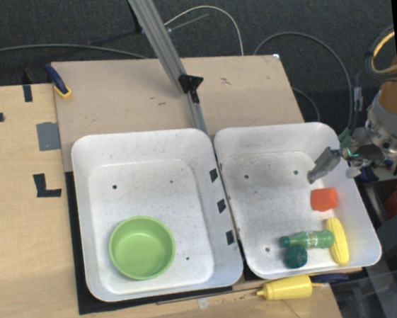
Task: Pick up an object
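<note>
Bins: two shallow white trays side by side, left bin [89, 203] and right bin [254, 148], on a tan bench [120, 92].
Left bin: holds a green bowl [142, 247], upright, in its near left part.
Right bin: holds four things, all in its near right part.
Block: an orange block [323, 199] near the right wall, apart from the others.
Bottle: a green bottle [307, 240] lying on its side, below the block.
Banana: a yellow banana [337, 240] lying just beside the bottle's right end, perhaps touching it.
Dark piece: a dark green lump [294, 256] touching the bottle's underside; too small to name.
Outside: a yellow bottle [288, 288] lies on the bench just beyond the right bin's near rim.
Arm: the arm [387, 122] reaches in at the right edge.
Gripper: the gripper [325, 164] hangs over the right bin's right side, above the block and apart from it; nothing sits between its fingers, and whether they are spread or closed I cannot tell.
Pole: a grey pole [160, 41] slants down to the gap between the bins.
</note>
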{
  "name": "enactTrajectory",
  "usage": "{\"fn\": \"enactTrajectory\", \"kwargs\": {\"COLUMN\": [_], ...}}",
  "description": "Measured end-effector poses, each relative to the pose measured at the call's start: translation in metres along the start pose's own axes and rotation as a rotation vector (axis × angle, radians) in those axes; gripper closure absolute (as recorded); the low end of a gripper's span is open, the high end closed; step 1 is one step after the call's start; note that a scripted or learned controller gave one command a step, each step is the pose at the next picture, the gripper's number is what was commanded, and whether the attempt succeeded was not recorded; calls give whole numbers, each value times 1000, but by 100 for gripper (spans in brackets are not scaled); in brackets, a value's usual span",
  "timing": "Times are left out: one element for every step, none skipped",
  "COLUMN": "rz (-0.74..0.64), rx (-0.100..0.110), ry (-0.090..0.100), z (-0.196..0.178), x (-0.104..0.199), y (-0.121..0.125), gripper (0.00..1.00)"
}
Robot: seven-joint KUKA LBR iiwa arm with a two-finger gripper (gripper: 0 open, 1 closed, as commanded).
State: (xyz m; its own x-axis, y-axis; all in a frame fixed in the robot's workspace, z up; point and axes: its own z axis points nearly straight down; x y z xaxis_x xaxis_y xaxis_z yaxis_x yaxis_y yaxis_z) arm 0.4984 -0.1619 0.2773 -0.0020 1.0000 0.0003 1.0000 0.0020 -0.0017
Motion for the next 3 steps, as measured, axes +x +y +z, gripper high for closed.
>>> {"fn": "enactTrajectory", "kwargs": {"rz": [0,2,0], "rx": [0,5,6], "ry": [0,0,2], "z": [0,46,103], "x": [0,-6,5], "y": [0,2,3], "gripper": [0,0,0]}}
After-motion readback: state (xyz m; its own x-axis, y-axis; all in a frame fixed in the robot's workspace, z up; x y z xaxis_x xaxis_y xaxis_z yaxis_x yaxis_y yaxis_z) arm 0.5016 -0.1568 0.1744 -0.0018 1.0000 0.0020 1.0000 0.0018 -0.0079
